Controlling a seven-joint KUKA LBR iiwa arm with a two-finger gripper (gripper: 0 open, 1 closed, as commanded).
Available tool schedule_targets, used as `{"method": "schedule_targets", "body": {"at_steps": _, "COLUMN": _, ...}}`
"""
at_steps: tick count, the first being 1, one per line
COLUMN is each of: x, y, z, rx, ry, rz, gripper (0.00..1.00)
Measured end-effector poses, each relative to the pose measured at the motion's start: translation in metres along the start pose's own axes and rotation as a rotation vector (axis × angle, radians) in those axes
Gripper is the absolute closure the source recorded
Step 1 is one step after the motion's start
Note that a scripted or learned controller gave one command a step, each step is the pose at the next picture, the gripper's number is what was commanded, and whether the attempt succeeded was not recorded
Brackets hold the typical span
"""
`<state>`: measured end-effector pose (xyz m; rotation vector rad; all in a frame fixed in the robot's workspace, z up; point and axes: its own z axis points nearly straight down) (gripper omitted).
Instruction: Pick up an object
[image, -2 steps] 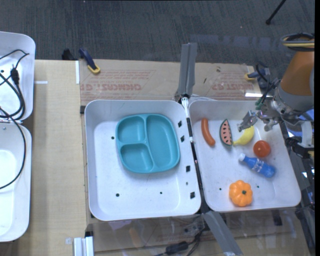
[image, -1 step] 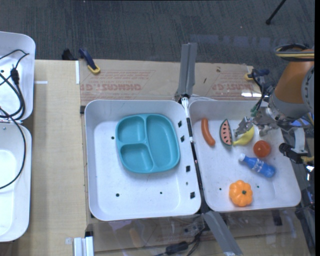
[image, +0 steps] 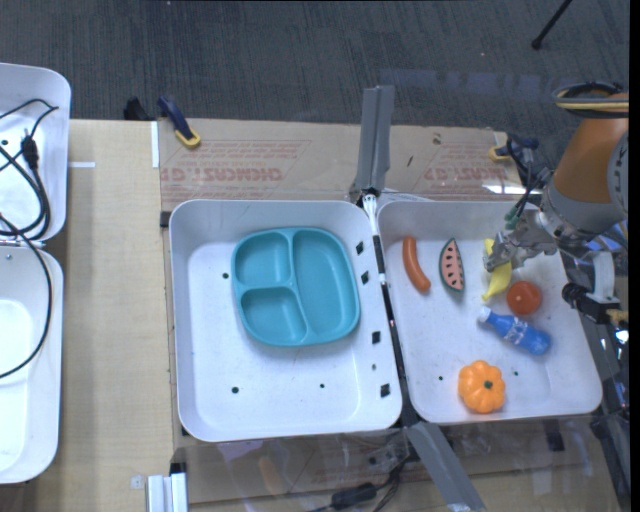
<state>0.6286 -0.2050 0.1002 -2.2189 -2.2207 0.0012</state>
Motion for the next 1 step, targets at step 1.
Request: {"method": "schedule_targets", "body": {"at_steps": 1, "x": 0.0761, "y": -0.0244, "z": -0.1121, "rx": -0.002, "ry": -0.002, "rz": -0.002, "gripper": 1.0}}
